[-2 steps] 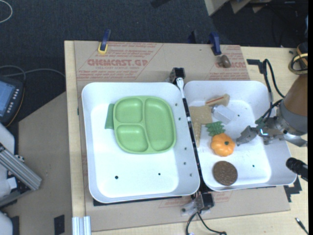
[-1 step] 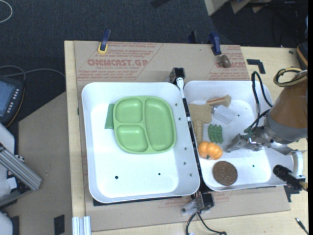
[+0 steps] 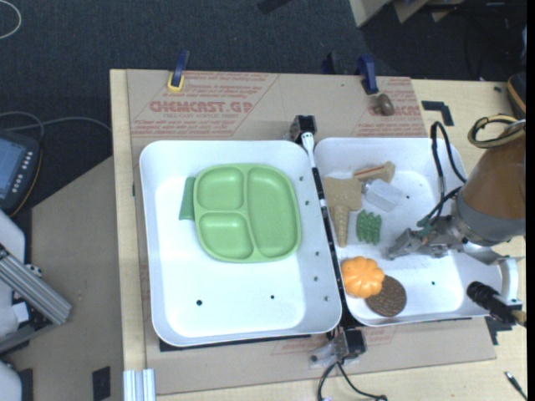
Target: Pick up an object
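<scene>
Even bright light, soft shadows, slight blur.

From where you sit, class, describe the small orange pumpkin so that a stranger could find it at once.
Start at the right bin of the two white bins. Go to its near left corner, beside the wall shared with the left bin. The orange pumpkin sits there, touching a dark brown round disc; it is the one bright orange, rounded thing among green and tan pieces.
</scene>
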